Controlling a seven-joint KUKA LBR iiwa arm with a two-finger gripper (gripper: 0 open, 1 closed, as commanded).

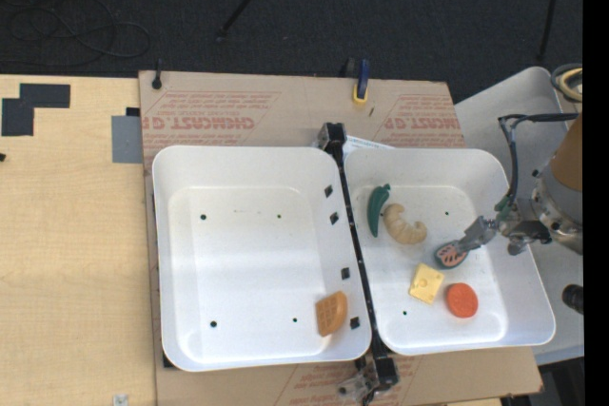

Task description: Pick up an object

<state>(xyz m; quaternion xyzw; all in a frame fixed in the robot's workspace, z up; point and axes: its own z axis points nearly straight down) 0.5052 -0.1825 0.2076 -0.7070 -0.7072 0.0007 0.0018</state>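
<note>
My gripper [479, 234] reaches into the right bin [519, 319] from the right, low over its floor. Its tip touches or overlaps a small dark oval object with a red centre [449, 255]; whether it grips this object cannot be made out. Just below lie a yellow cheese wedge [427, 283] and a red-orange round fruit [462, 300]. Left of the gripper rest a beige croissant-shaped piece [404, 226] and a green pepper [378, 207]. An orange-brown bread slice [331, 312] sits in the left bin [176, 204], near its bottom right corner.
The two bins meet at a black divider clamp line [347, 242]. Both stand on a cardboard sheet [247, 114] on the wooden bench. A blue-yellow clamp [361, 83] holds the cardboard's far edge. The arm's body [563, 195] is beyond the right bin's right wall.
</note>
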